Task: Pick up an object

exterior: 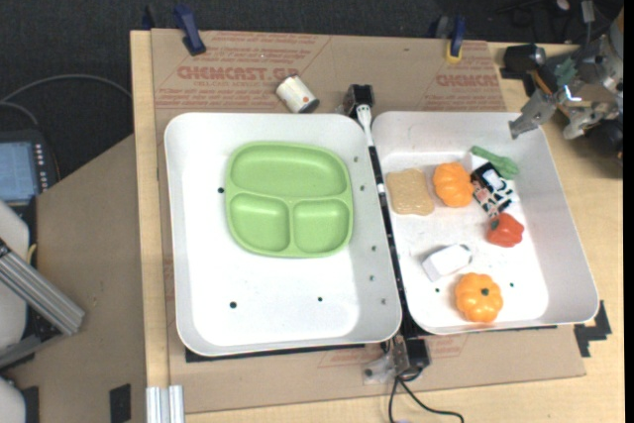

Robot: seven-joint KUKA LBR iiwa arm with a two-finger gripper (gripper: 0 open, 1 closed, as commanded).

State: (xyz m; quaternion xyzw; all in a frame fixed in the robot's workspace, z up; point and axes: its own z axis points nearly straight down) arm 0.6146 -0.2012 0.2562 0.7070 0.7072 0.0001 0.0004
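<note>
Two shallow white bins sit side by side on a brown board. The left bin (198,243) holds one thing: a light green plate (289,199) with three compartments, one wide section at the back and two smaller ones in front. It lies flat in the upper middle of that bin.

The right bin (570,253) holds seven small objects. One tan flat piece shaped like a slice of bread (410,192) lies near the bin's left wall. Just right of it, touching or nearly so, is one orange round fruit (453,184). A green strip (494,160) lies behind and to the right of that fruit, and one black-and-white patterned item (491,189) sits just below the strip. One red object (505,230) rests just in front of the patterned item. Nearer the front, one small white block (447,261) lies tilted, and one orange pumpkin (477,297) sits just in front of it, close to the bin's front edge.

The gripper (528,119) hangs over the back right corner of the right bin, well apart from every object inside. Nothing is between its fingers, but whether they are spread or together cannot be told from here.

Outside the bins, one small white cylinder (296,94) lies on the board behind the left bin, and two blue clamps (188,29) grip the board's back edge.
</note>
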